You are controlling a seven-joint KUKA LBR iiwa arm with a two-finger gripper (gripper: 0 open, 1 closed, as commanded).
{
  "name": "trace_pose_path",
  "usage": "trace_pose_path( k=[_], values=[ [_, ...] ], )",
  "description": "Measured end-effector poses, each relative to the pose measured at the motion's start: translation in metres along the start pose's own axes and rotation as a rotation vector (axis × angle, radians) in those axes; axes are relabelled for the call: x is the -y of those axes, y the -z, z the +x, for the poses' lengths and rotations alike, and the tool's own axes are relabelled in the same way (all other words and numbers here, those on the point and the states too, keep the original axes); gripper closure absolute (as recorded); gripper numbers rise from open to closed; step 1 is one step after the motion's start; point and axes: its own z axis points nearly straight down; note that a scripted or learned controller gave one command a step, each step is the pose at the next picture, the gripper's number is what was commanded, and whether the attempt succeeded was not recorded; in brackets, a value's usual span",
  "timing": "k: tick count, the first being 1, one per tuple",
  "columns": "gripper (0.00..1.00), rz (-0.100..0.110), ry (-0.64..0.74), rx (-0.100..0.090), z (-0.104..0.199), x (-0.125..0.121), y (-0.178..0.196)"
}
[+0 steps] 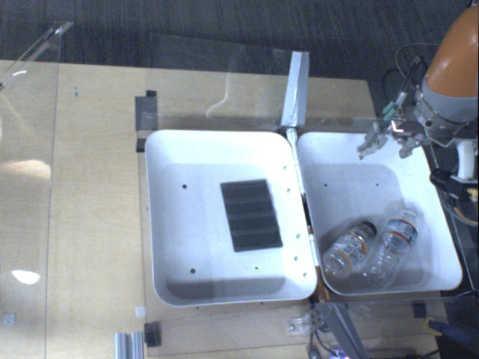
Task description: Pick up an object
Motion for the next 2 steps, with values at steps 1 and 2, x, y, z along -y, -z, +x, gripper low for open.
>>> trace_pose_path(
  k=[1, 2],
  values=[
    [0.00, 0.003, -0.056, -0.001, 0.051, 0.070, -0.137],
    [0.00, -0.001, -0.031, 0.000, 0.025, -0.052, -0.149]
  ],
)
